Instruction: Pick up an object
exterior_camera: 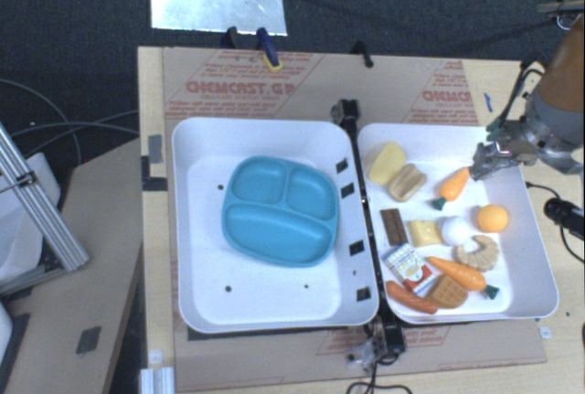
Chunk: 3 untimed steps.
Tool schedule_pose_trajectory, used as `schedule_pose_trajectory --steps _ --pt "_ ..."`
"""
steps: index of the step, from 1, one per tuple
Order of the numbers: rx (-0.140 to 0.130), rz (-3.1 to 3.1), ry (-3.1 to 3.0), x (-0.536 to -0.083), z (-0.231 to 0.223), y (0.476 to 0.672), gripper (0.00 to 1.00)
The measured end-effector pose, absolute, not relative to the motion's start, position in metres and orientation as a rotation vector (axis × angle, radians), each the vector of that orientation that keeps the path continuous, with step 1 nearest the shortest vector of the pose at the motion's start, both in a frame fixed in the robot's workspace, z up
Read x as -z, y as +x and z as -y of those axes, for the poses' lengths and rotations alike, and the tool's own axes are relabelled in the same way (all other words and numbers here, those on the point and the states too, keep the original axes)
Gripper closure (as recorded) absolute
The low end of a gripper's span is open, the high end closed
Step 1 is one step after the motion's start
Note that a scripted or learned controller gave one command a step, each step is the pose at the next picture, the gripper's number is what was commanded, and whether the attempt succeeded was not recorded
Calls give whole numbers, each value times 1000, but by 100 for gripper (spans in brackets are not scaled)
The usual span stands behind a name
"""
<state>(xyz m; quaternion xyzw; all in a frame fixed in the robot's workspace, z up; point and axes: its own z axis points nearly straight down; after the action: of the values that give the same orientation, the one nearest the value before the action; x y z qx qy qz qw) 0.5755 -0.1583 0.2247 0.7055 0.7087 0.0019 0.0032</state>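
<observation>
Small orange toy carrot with a green tip [452, 185]: lies in the right white bin [539, 292], toward its 1 o'clock part, tilted, its thick end touching or just under the gripper tips.
Two-finger gripper [487, 160]: hangs over the right bin's 2 o'clock edge; whether its tips are apart or together cannot be told, nor whether they clasp the carrot.
Grey arm with orange band [558, 100]: reaches in from 3 o'clock.
Round orange ball [493, 218]: at 5 o'clock from the gripper, apart from it.
Pale yellow rounded lump [386, 163]: at 9 o'clock from the carrot, near the bin's inner wall.
Tan bread-like roll [407, 183]: just beside the yellow lump, at its 4 o'clock.
Brown chocolate bar [392, 226]: at 6 o'clock from the roll.
White egg [453, 228]: centre of the bin, beside a pale yellow cheese block [423, 232].
Long orange carrot with green end [462, 274]: low in the bin, toward 6 o'clock.
Left white bin [196, 292]: holds a blue three-compartment plastic plate [280, 210] at its centre.
</observation>
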Motion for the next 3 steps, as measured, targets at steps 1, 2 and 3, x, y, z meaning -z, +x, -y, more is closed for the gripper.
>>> schedule_pose_trajectory --steps 1,2,3 --pt "-3 -2225 2214 -225 158 576 100" --pt "0 -2228 2214 -214 107 566 100" --pt "-2 -2232 2213 -211 54 553 100"
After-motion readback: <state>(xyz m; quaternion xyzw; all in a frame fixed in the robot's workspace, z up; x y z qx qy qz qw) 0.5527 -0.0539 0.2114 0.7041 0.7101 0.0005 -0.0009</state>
